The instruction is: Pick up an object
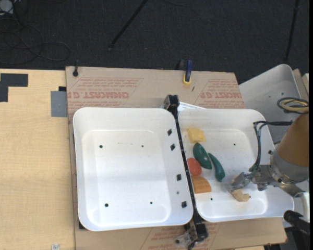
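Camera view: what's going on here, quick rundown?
The KUKA arm reaches in from the right, with its gripper low in the right bin, just above a small beige piece. Whether it grips that piece can't be told. A yellow block, two dark green pieces, a red piece and an orange one lie along the bin's left side.

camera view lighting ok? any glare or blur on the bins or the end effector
Camera view: even, soft light; the left bin is bright white, near washed out, with faint shading along its rim; the right bin likewise. The end effector looks slightly soft, its fingers hard to make out; the toys stay distinguishable.
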Available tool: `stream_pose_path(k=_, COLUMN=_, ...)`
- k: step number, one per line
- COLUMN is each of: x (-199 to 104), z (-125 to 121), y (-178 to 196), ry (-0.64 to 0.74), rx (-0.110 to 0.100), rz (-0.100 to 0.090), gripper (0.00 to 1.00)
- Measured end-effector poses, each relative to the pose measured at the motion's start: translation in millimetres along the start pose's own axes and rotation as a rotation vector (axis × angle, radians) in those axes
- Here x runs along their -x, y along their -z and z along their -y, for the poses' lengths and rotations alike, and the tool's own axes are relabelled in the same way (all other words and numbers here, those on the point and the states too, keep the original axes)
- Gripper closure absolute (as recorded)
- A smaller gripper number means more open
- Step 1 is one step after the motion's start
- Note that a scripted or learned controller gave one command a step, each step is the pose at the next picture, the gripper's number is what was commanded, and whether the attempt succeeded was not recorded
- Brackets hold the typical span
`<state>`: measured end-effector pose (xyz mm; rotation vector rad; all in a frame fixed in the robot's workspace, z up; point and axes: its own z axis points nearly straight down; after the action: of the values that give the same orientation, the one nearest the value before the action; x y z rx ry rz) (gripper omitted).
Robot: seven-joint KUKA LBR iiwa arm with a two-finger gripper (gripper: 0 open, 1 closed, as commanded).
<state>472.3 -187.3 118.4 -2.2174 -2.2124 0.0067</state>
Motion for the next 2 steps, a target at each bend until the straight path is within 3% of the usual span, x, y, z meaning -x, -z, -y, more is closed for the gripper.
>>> stream_pose_path(k=1, x=1.6, z=-1.7, y=13.1, ry=-0.006, rx=0.005, rz=0.001, gripper=1.00)
stream_pose_path(k=2, x=-48.5, z=-9.3, y=-21.9, ry=-0.002, rx=0.031, rz=0.017, gripper=1.00)
